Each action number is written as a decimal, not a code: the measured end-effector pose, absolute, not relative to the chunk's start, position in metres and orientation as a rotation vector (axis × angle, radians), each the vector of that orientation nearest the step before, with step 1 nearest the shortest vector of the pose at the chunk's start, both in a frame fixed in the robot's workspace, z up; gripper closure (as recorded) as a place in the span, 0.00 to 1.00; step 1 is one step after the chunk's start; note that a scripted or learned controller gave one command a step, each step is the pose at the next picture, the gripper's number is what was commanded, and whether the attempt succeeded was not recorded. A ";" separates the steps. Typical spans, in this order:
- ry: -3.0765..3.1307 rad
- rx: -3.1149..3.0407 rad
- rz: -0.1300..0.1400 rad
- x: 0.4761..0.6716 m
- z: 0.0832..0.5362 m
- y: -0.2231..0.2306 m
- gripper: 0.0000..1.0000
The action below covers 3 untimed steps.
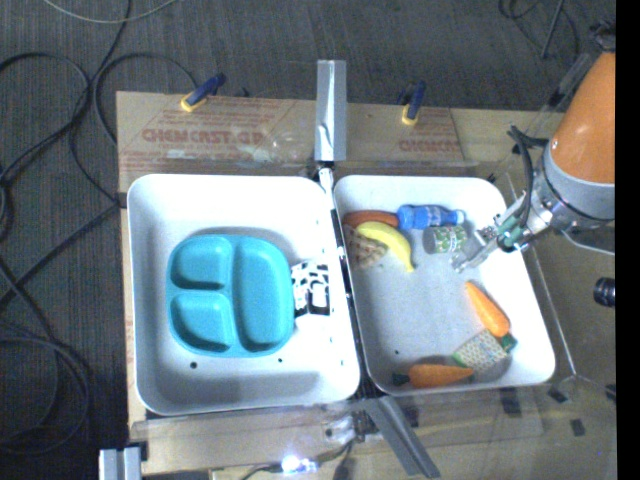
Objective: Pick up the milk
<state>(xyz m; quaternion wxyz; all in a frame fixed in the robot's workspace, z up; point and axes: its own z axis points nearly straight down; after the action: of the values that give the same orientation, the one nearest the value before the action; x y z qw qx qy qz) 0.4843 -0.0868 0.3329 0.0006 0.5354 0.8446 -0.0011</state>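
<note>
1. fingers of the two-finger gripper point(478, 252) are reaching down into the right white bin point(535, 363) near its upper right corner; whether they are spread or closed i cannot tell, and nothing is showing between them
2. black-and-white cow-patterned milk carton point(312, 288) is lying in the left white bin point(145, 268), against its right wall and touching the blue sectioned plastic tray point(230, 293), well apart from the gripper
3. beside the gripper a small clear jar with a green label point(445, 239) and a blue plastic bottle point(428, 216) are lying, with a yellow banana point(390, 242) further left
4. judging from this, the arm is working over the wrong bin and needs to cross to the left one
</note>
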 end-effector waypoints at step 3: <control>3.088 0.549 0.000 0.522 0.435 -0.196 1.00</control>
<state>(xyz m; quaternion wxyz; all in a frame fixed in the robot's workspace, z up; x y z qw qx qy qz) 0.5218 -0.1957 0.4352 0.0027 0.1751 0.9846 0.0000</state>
